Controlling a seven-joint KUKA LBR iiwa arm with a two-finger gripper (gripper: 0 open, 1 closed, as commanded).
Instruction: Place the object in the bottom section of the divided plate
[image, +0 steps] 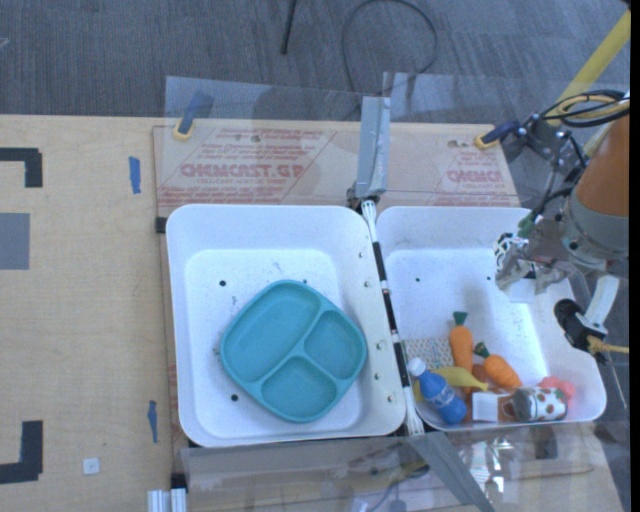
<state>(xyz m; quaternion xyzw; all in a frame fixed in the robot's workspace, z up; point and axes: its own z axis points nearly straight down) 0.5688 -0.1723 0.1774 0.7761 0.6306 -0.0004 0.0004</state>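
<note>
You had two white bins side by side on the bench. In the left bin (200, 250) lay one teal divided plate (292, 349) with three sections: a large one to the far left, a smaller one to the right, and one at the near side. The plate sat turned on the bin floor, its long axis running from far left to near right, and all three sections were bare.

In the right bin (440, 270) the small things were crowded into the near corner. You could count two toy carrots: one (461, 345) lay with its long axis running far to near, green top toward the far side; the other (497, 369) lay aslant, green top at the far left, tip toward the near right. Beside them were one blue bottle (439, 391) with a white cap pointing far left, one yellow banana-like piece (462, 377), one white block (485, 406), and one round white-and-dark figure (535, 403).

Over the far right of that bin hung the gripper (520, 268); you could not tell whether its fingers were apart or together, and nothing was visibly between them.
</note>
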